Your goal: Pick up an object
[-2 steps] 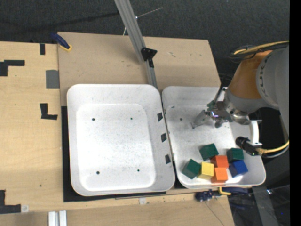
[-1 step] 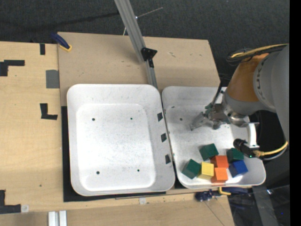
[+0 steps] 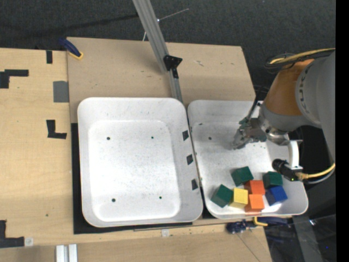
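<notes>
Blocks [image 3: 250,190] clustered, gripper [image 3: 240,140] above, apart

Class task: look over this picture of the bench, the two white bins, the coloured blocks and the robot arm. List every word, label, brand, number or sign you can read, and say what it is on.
None: no readable text on any surface.
The blocks in the right bin have plain faces.
The left bin bears dark dots, not characters.
The black tape marks on the bench are shapes, not letters.
The arm and gripper carry no legible label.
</notes>
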Controlling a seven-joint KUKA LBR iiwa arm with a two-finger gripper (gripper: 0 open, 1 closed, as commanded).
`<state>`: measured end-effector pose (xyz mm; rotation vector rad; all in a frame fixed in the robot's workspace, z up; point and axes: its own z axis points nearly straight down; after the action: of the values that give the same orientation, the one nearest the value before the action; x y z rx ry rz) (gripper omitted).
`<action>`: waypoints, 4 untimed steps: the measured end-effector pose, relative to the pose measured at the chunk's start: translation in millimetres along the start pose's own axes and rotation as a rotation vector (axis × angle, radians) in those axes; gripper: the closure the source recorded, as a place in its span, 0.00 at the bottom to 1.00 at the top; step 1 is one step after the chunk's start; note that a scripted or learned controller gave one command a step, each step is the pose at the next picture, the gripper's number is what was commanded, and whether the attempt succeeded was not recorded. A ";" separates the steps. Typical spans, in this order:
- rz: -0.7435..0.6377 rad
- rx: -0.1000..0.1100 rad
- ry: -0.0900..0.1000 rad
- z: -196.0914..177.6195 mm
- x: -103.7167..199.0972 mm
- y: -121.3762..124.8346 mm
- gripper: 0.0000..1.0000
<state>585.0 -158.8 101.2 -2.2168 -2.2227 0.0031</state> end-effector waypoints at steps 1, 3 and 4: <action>0.001 -0.008 -0.002 -63.2 -1.7 0.8 1.00; 0.001 -0.003 0.000 -124.6 -11.0 0.1 1.00; -0.004 -0.002 0.001 -121.3 52.8 1.1 1.00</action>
<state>586.3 -106.0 222.6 -2.2123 -2.2275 -0.0003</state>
